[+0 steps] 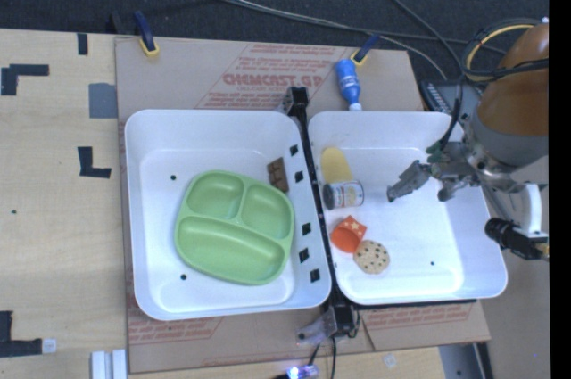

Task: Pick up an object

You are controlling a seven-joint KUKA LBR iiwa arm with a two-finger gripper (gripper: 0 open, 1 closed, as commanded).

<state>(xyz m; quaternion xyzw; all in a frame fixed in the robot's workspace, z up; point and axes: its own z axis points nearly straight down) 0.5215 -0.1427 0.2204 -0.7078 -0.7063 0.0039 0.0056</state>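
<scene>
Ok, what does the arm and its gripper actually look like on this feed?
The arm is grey, rounded and bulky, with an orange band around it above the wrist. Black cables, one with a yellow stretch, loop around its upper part. The gripper is dark grey metal with slim fingers, on a boxy grey wrist section. A white and black block sits at the arm's lower side.

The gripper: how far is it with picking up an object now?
Nothing looks picked yet. The gripper is over the right bin, its fingers open with nothing between them. The small jar, yellow piece, orange piece and cookie lie in the bin. Left: descend, close, lift.
</scene>
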